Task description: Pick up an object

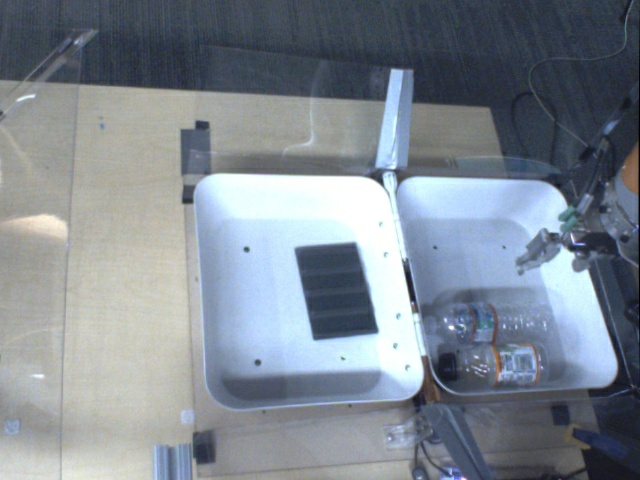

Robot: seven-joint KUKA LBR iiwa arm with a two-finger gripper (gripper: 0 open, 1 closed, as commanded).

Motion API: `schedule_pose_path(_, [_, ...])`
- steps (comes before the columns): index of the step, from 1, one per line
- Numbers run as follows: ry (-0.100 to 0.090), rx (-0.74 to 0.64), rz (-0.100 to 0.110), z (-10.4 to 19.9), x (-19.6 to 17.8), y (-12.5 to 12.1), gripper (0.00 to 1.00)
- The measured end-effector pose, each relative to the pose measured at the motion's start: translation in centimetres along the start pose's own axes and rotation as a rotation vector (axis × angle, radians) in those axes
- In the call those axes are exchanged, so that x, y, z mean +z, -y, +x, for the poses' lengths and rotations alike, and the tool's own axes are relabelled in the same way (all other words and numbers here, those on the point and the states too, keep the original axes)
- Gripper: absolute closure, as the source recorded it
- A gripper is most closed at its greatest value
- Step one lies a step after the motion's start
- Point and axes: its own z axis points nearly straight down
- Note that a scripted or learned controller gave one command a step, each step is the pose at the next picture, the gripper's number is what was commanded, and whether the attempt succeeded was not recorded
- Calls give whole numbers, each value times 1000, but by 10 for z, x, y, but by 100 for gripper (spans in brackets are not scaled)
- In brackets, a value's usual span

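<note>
Two bottles (490, 343) lie at six o'clock in your right bin (470, 208); the gripper (555, 250), fingers spread and pinching nothing, hovers at three o'clock, so next descend over one.

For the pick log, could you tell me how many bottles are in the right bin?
2, both lying near the front wall: a clear bottle, and a dark-capped bottle just in front of it.
</note>
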Motion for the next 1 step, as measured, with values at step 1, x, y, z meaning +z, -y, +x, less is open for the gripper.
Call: schedule_pose_path(1, [2,-245,-4,-22,-78,-46,0])
